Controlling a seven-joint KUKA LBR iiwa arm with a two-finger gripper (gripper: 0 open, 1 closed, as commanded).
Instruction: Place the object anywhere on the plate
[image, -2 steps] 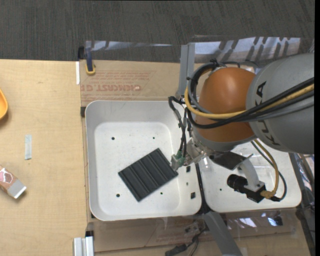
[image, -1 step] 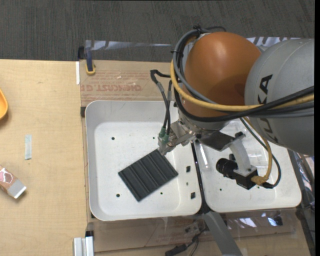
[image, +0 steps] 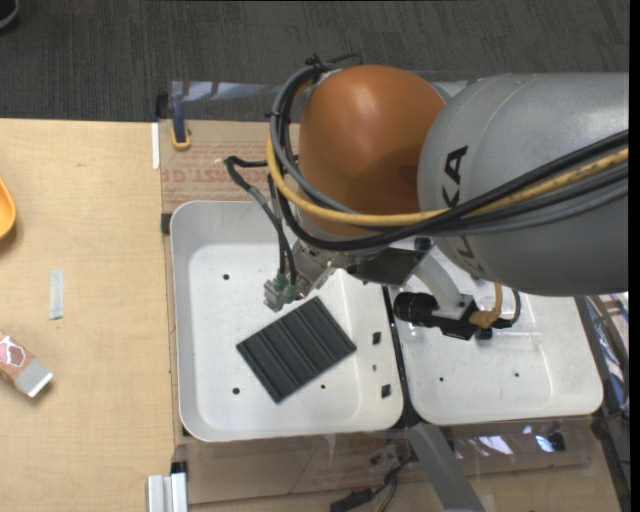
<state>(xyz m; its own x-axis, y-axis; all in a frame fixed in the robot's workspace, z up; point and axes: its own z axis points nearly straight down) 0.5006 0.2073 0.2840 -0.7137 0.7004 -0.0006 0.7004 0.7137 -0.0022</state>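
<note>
White and shallow, the two bins lie side by side at the near edge of the bench: the left bin (image: 215, 300) and the right bin (image: 520, 390), touching along their inner rims. In the left bin, towards its near half, a dark ribbed plate (image: 296, 348) lies flat, turned at a slant to the bin's walls. Just beyond the plate's far corner the gripper (image: 285, 285) hangs low over the bin floor. A small grey-green bit (image: 279, 291) shows at its tip, just beside the plate's edge; whether this is a held object or part of the tool cannot be told, and neither can whether the pincer is wide or closed.

Over the right bin's inner side sits a black cylinder (image: 425, 308) with a tan fitting, mounted under the wrist. Above it the grey arm (image: 530, 170) reaches in from the right, its orange band (image: 365, 140) wrapped by black and yellow cables (image: 330, 212).

To the left, on the wooden table (image: 90, 420), lie a small wrapped packet (image: 20, 365) and, farther back, a grey strip (image: 56, 295). Behind the bins is brown cardboard (image: 215, 165), then dark carpet (image: 120, 50).
</note>
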